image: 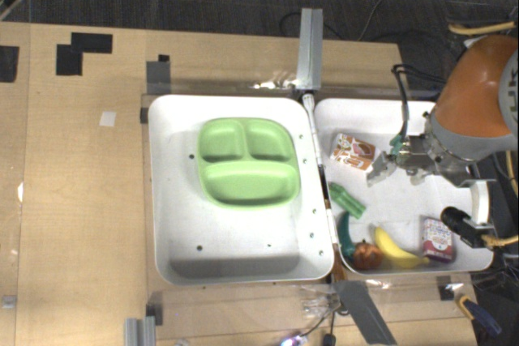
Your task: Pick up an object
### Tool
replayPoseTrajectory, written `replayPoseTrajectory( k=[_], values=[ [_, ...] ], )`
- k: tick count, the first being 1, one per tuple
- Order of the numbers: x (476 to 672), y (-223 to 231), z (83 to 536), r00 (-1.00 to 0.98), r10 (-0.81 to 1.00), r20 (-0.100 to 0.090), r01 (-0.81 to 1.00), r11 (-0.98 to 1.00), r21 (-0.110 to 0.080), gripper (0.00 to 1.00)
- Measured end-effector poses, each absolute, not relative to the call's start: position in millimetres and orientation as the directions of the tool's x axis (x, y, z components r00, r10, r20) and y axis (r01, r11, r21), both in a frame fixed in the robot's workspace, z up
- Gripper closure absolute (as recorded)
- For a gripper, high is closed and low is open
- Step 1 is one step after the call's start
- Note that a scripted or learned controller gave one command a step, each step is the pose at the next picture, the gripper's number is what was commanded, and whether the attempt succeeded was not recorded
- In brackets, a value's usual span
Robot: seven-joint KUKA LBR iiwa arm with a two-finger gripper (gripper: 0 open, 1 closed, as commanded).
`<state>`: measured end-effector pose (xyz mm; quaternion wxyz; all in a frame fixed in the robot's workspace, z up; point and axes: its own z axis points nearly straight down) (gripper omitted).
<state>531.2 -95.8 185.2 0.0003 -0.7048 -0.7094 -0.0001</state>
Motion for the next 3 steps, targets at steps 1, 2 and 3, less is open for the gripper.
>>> replayPoseTrajectory(
  k=[1,2,3],
  values=[
    [602.5,-87,103,-0.186,0.983,0.000,0.983,0.186,0.001,0.00],
    [653.2,-107,89,-0.297,0.955,0.002,0.955,0.296,-0.020,0.00],
    [617.8,-108,90,-0.346,0.938,-0.006,0.938,0.346,0.013,0.00]
  ],
)
